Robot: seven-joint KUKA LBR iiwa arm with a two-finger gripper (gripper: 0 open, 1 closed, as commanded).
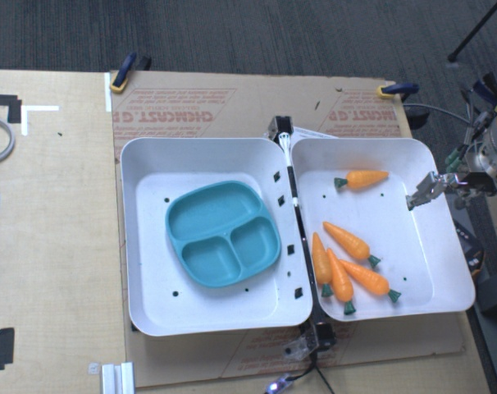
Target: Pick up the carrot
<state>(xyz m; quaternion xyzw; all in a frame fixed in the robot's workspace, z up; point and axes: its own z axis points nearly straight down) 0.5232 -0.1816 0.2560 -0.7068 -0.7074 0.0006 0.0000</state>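
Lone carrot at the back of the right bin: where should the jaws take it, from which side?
Grip the lone carrot across its thick middle, coming straight down from above. It lies flat and nearly level across the right bin, green stub to the view's left, with bare floor on both long sides. The other carrots lie bunched together, so they look harder to take.

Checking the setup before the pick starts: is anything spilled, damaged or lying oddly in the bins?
Nothing stands out. Five carrots lie in the right bin: one carrot apart near the top, the other four carrots bunched low on the left. The teal plate sits flat in the left bin. The gripper is at the right bin's edge.
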